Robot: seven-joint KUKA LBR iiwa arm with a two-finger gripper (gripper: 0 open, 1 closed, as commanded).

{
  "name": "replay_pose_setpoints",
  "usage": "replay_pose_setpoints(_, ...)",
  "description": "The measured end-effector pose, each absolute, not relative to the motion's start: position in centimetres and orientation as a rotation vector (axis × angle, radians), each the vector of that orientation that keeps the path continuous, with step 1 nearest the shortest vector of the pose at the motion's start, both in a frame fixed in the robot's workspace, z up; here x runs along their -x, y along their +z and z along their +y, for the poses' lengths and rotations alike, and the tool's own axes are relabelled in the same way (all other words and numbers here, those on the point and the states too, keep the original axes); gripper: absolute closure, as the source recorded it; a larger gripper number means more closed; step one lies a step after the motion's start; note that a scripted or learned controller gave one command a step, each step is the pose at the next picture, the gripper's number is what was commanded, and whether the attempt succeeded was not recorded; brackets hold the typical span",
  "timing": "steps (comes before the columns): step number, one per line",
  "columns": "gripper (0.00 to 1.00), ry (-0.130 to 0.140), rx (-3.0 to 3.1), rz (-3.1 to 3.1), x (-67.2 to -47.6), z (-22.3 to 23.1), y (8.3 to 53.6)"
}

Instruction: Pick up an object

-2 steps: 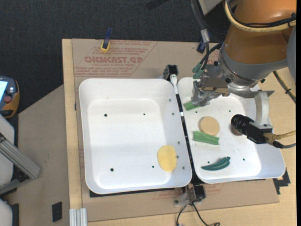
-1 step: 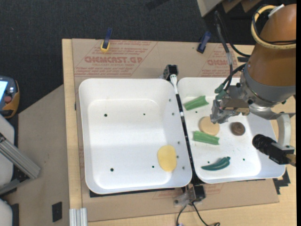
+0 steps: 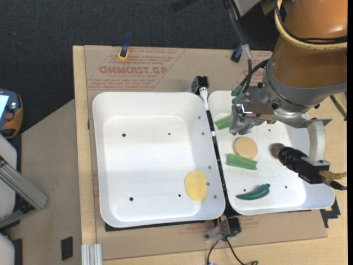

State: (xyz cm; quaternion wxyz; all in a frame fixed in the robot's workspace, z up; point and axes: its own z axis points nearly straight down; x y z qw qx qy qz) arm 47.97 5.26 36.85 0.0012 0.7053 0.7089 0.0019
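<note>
Camera view is showing a round tan plastic biscuit (image 3: 245,147) lying in the right white bin (image 3: 298,200), just below the gripper (image 3: 241,127); whether anything is being grasped I cannot tell; descending squarely over it is advisable, avoiding the green plastic bean (image 3: 241,161)

Bright overhead light is washing out the left bin (image 3: 149,153), glaring off its floor; the arm (image 3: 311,43) is looming slightly blurred, casting soft shadows.
</note>
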Motion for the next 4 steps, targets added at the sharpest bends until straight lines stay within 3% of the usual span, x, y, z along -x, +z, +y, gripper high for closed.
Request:
replay_pose_setpoints(1,1.00,0.006,-2.215,2.225,-48.0,11.0,40.0)
replay_pose_setpoints(4,1.00,0.007,-2.215,2.220,-48.1,10.8,43.0)
